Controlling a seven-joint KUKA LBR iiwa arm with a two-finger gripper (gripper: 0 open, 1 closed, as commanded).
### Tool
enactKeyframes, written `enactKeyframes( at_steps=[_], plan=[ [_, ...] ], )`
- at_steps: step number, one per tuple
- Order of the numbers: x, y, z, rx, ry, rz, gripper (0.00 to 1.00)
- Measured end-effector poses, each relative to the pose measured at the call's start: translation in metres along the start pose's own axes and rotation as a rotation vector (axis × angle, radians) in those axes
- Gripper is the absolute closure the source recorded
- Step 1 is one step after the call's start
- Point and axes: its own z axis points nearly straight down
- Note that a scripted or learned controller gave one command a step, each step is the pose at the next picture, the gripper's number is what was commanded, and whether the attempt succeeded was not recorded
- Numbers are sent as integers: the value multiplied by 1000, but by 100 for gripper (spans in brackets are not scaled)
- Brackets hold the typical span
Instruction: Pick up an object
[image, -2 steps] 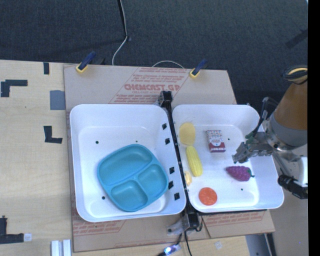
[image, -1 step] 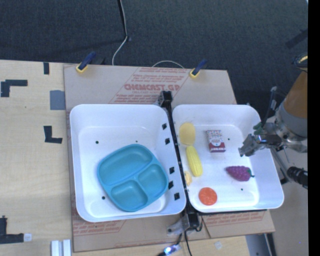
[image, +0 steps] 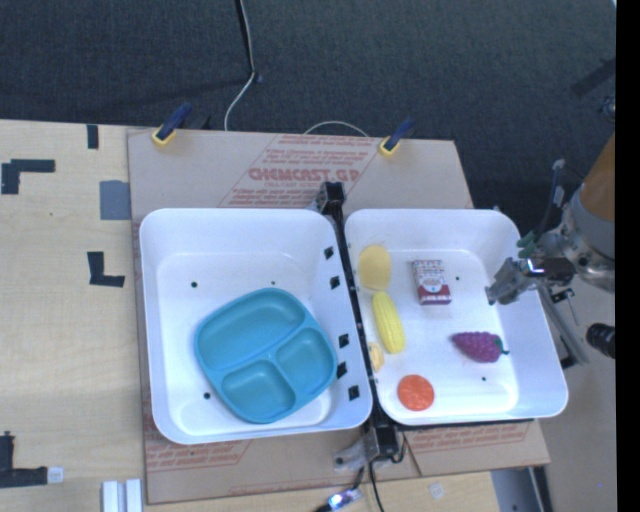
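The right bin (image: 520, 400) holds a yellow lemon-like fruit (image: 374, 265), a yellow corn cob (image: 388, 320), a small red and white carton (image: 431, 281), a purple bunch of grapes (image: 478, 346) and an orange round fruit (image: 416, 392). A small yellow piece (image: 375, 354) lies against the divider. My gripper (image: 512, 280) hangs over the right bin's right rim, above and to the right of the grapes, with nothing visible in it.
The left bin (image: 160, 300) holds a blue divided plate (image: 265, 353). Both bins rest on a cardboard sheet (image: 290, 170) held by two clamps at the back. A cable runs along the divider between the bins.
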Motion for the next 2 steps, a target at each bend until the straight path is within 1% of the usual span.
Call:
enactKeyframes(
  at_steps=[1, 2],
  plan=[
    [56, 2, 13, 3, 2, -4, 100],
    [112, 15, 30, 5, 2, -5, 100]
  ],
)
